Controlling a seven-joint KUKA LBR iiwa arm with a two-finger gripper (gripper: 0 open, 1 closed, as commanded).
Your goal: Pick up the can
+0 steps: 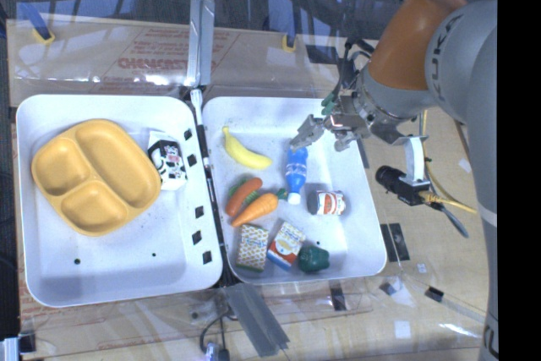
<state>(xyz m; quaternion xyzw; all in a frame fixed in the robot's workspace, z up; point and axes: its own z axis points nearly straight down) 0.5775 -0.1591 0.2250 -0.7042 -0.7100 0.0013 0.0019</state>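
near right bin's (372,262) edge lies can (326,203).

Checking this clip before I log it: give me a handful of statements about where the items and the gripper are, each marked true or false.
1. The can lies on its side in the right bin. True.
2. The yellow divided plate sits in the right bin. False: it is in the left bin.
3. The gripper holds the can between its fingers. False: it is above the blue bottle, apart from the can.
4. The banana lies in the right bin, above the carrots in the image. True.
5. The green item is in the left bin. False: it is near the right bin's front edge.
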